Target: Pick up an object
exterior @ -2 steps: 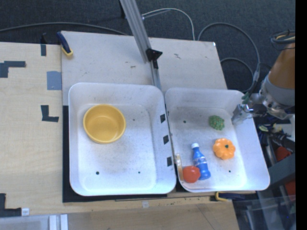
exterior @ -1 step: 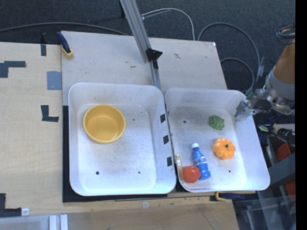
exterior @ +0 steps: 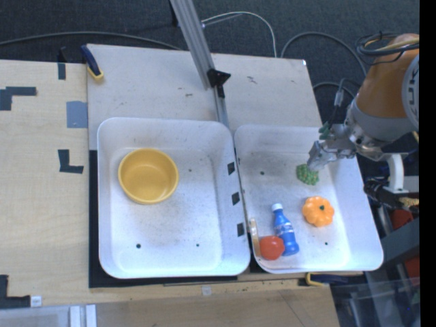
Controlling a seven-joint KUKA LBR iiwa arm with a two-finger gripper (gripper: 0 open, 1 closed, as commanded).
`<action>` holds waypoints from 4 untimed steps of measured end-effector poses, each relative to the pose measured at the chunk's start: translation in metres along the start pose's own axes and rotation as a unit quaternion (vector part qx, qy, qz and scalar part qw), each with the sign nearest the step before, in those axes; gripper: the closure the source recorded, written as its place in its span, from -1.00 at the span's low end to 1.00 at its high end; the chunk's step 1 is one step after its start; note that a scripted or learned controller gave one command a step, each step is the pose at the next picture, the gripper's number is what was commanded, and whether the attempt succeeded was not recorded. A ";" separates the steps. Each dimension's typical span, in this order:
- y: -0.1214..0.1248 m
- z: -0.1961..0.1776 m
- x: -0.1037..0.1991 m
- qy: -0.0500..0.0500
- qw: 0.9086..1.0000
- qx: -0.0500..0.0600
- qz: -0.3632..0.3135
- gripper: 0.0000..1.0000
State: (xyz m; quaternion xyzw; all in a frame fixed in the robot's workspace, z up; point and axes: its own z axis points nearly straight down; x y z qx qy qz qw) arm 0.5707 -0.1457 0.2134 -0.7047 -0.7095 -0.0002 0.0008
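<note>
The arm reaches in from the right, its orange band above the wrist, and the gripper point(exterior: 319, 161) angles down-left into the right bin point(exterior: 354, 251) — its tip is touching or just above a green broccoli-like piece point(exterior: 307, 175); whether it is clenched or released cannot be told. That bin also holds an orange pumpkin point(exterior: 318, 211), a blue bottle point(exterior: 284, 229) and a red tomato point(exterior: 270, 247) touching the bottle. The left bin point(exterior: 204, 251) holds a yellow bowl point(exterior: 148, 176) — upright, near its left wall.
</note>
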 end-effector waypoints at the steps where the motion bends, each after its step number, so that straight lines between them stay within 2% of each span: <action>1: 0.004 -0.011 0.050 0.000 1.000 -0.001 0.000 1.00; 2: 0.001 -0.012 0.098 0.000 1.000 0.001 0.000 1.00; 4: 0.014 -0.027 0.214 0.000 1.000 0.000 -0.001 1.00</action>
